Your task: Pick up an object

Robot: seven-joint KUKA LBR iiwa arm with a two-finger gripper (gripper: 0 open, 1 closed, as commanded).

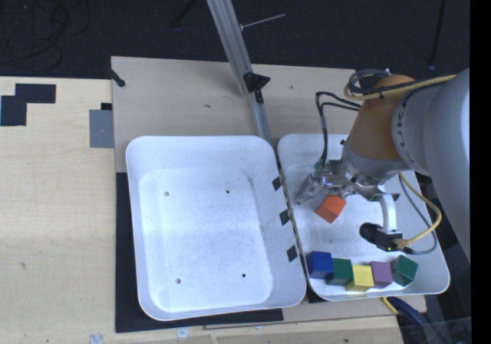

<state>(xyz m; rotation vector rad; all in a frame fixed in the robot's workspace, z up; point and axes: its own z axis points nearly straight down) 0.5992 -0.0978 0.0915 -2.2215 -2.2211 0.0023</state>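
Camera view: tool [331, 195] closed on orange block [331, 208], lifted over right bin [437, 277]; wrist hides fingertips.

The arm [418, 131] is reached in from the right, wrist bent downward; the end effector [328, 195] is closed on a block [331, 208].

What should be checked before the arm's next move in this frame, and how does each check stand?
1. Orange block sits just under the end effector: ok.
2. Orange block clamped between the fingers: cannot tell.
3. Orange block clear of the bin floor: cannot tell.
4. Blue block, green block, yellow block, purple block and dark green block lie in a row at the right bin's near edge, apart from the orange one: ok.
5. Left bin beside it as a drop spot: ok.
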